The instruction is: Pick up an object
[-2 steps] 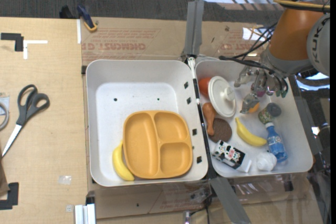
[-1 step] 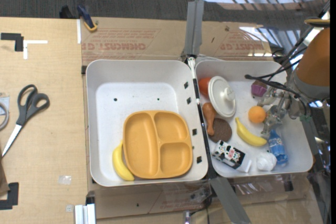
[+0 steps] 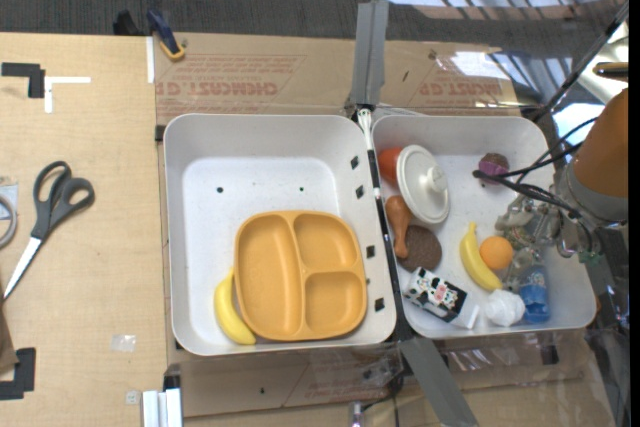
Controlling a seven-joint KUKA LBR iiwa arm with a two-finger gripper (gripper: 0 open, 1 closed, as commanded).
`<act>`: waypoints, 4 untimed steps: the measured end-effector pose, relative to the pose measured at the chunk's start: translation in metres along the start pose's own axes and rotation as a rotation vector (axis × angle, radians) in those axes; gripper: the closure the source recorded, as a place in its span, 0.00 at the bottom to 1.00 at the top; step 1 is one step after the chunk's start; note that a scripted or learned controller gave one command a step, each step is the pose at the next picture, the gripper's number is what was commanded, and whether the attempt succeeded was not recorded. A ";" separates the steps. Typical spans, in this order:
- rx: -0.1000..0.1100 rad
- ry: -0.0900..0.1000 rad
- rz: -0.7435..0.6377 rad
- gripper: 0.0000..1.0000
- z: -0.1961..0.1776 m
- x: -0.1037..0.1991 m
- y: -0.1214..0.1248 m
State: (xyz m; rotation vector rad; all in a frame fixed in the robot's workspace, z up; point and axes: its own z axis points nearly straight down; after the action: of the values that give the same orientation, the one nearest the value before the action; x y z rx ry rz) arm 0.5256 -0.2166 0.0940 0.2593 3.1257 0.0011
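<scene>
I have the pincer down low in the right bin, over its right-hand side, and from this slanted view its metal parts blur into the clutter, so I cannot tell how it is set. Nothing is visibly caught in it, so I count the pick as not yet made.

Just beside it on the left sits an orange ball, and touching that, a banana lying on its curve. Below the pincer are a blue item and a white crumpled lump, both near the bin's front wall. Any of these could be the object I end up taking; the orange ball looks the nearest candidate, though that is my guess.

Further left in the same bin lie a black-and-white carton, a brown round piece, a white lid with a knob and a purple thing near the back.

The left bin holds an orange divided plate with a second banana tucked under its edge. On the counter lie scissors.

What is left, as I judge it: get a grip, lift clear.
</scene>
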 end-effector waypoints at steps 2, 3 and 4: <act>0.002 0.002 0.154 0.00 0.001 -0.024 0.114; 0.002 -0.001 0.176 0.00 0.000 -0.105 0.102; 0.007 0.001 0.282 0.00 0.002 -0.092 0.131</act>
State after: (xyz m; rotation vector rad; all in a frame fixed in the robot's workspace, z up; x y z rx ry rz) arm 0.6382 -0.1023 0.0931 0.6967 3.0603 -0.0087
